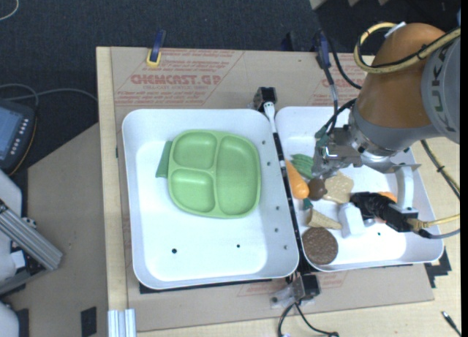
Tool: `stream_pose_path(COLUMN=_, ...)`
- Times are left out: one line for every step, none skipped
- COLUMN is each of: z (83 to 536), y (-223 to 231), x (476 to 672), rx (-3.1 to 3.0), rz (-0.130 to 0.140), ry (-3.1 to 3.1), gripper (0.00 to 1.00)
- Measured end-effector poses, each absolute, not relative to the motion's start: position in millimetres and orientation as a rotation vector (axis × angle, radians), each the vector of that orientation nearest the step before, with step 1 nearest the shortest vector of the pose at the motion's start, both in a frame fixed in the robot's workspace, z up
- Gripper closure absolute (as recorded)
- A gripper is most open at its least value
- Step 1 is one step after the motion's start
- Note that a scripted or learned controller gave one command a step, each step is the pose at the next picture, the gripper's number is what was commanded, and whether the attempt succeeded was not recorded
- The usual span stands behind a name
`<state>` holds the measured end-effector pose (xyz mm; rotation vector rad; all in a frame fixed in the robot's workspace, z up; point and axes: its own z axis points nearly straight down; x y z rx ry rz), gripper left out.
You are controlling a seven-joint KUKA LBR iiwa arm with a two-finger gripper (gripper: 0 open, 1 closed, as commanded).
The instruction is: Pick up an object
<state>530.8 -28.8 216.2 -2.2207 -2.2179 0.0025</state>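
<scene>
Orange-banded and bulky, the arm (pixel 398 72) rises closest to the lens and leans over the right bin (pixel 428 254). Its gripper (pixel 322 169) hangs low above a crowd of small things beside that bin's left wall. Whether the gripper is released or clenched I cannot tell, because the wrist's own body covers it from this angle; nothing is visibly grasped.

Candidates for the pick lie just below it. An orange piece (pixel 296 180) runs along the left wall, with a green piece (pixel 301 161) at its far end. A small dark lump (pixel 316 189) and a beige piece (pixel 338 188) touch each other. Nearer the front edge sit a tan wedge (pixel 322 218) and, in the front-left corner, a brown disc (pixel 319 245). The left bin (pixel 135 182) holds a green divided plate (pixel 216 173) at its middle.

To do this step well, I judge the gripper should commit to one item, not the seam between two. The dark lump and beige piece sit so close that a descent there risks pinching both or shoving them apart. The orange piece hugs the wall, leaving little room on that side. The disc lies flat and looks hard to get under.

The arm hides much of the right bin's far-right part, and the small items are too unclear to name.
</scene>
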Motion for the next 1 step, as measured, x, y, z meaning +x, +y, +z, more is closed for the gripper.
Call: stream_pose_path(z=230.9, y=-33.6, x=543.7, rx=-2.223, rz=-0.003, ry=-2.224, gripper=1.00)
